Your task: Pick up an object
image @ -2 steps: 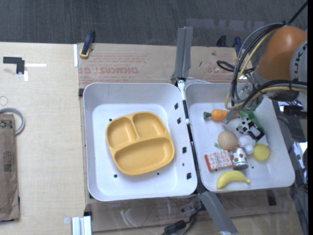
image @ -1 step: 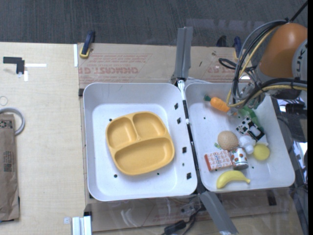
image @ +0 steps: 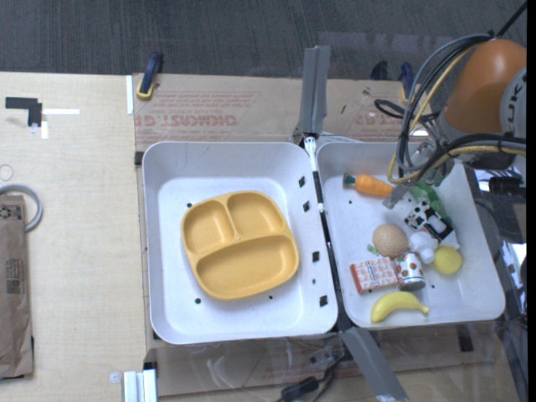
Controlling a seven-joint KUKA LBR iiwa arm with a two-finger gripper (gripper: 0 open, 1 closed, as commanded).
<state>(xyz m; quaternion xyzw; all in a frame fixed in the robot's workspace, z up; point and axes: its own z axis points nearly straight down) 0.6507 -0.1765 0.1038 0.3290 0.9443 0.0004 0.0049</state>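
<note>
Pale wood surface (image: 67,224) spanning the frame, bearing two shallow white bins side by side. Left bin (image: 159,249), centre of frame: one yellow divided plate (image: 240,244) with three compartments, lying flat. Right bin (image: 481,300), right of centre: the loose objects. Grey arm (image: 490,78) with orange band, upper right of frame, cables looping around it, reaching down over the right bin's upper right part. Pincer (image: 410,182) sits near the orange carrot (image: 371,184); whether it is apart or together I cannot tell. Banana (image: 397,306) at the bin's lower edge. Red-and-white carton (image: 373,274) just above it, beside a small can (image: 409,270). Brown round object (image: 389,240) mid-bin. Yellow lemon (image: 448,260) right of the can. Black-and-white toy (image: 428,221) above the lemon.
</note>
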